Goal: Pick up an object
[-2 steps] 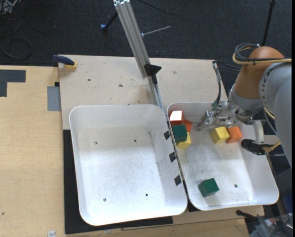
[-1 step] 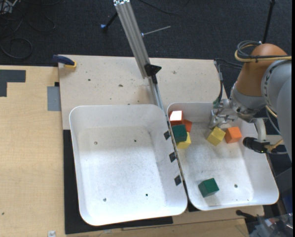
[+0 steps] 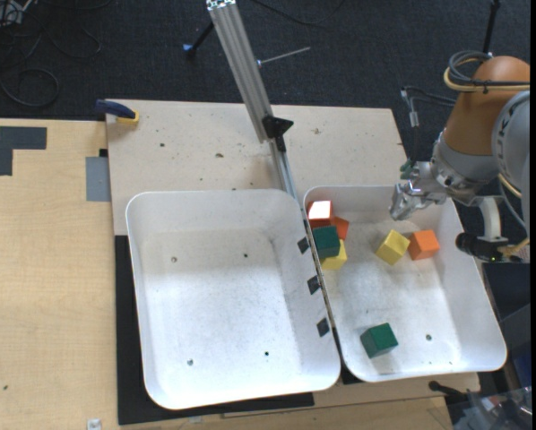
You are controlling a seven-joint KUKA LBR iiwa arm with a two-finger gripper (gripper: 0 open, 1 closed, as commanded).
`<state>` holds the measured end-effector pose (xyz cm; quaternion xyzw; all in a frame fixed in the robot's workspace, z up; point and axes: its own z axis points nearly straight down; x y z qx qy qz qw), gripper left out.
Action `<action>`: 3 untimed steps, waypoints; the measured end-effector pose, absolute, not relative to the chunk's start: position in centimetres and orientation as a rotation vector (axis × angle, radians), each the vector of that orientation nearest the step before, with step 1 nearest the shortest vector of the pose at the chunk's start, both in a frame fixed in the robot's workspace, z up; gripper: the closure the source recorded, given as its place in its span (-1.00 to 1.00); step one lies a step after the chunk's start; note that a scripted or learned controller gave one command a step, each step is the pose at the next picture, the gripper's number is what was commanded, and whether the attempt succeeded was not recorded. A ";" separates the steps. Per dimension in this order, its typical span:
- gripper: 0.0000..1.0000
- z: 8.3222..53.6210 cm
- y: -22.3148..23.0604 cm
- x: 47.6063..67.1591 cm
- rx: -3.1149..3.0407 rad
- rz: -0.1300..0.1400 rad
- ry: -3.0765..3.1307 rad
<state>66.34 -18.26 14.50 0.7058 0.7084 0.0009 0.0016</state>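
Two blocks, yellow block (image 3: 393,246) and orange block (image 3: 424,245), touch at 5 o'clock below my gripper (image 3: 404,204), so I'd probably nudge both; can't tell its opening.

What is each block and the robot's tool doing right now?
Tool: above the right bin's far edge, nothing seen in it.
Yellow block: lying in the right bin, touching the orange block.
Green block: lying alone near the front.
Block pile: bunched against the left wall.
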 end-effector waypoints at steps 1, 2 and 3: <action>1.00 19.7 -18.4 65.4 2.222 0.002 2.217; 1.00 26.1 -18.8 65.2 2.218 0.004 2.217; 1.00 24.7 -13.7 63.4 2.221 -0.002 2.229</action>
